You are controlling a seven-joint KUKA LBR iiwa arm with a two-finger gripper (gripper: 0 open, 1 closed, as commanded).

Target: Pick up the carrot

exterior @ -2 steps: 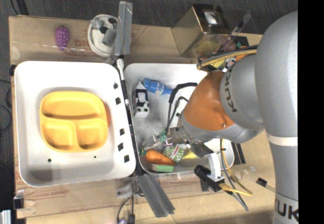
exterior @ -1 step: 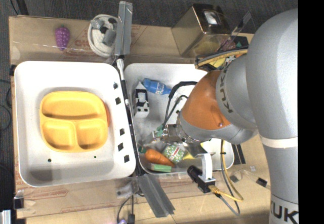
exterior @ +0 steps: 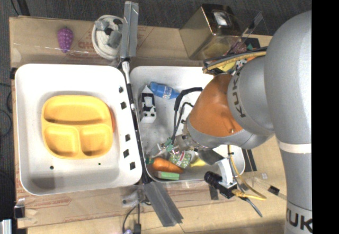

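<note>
The orange carrot [exterior: 164, 164] lies at the near left corner of the right bin [exterior: 159, 77], beside a green block [exterior: 169, 176]. My gripper [exterior: 178, 153] is low over this corner, just above and to the right of the carrot, close to it or touching it. The grey arm with its orange band [exterior: 214, 111] covers most of the right bin's middle and right side. The carrot's right end is partly hidden under the gripper.
A blue bottle [exterior: 163, 90] and a black-and-white toy [exterior: 148, 107] lie at the right bin's far left. A yellow piece [exterior: 197, 163] shows by the gripper. The left bin [exterior: 32, 174] holds a yellow divided plate [exterior: 78, 124]. A purple item [exterior: 65, 38], white roll [exterior: 107, 36] and brown box [exterior: 212, 29] sit beyond.
</note>
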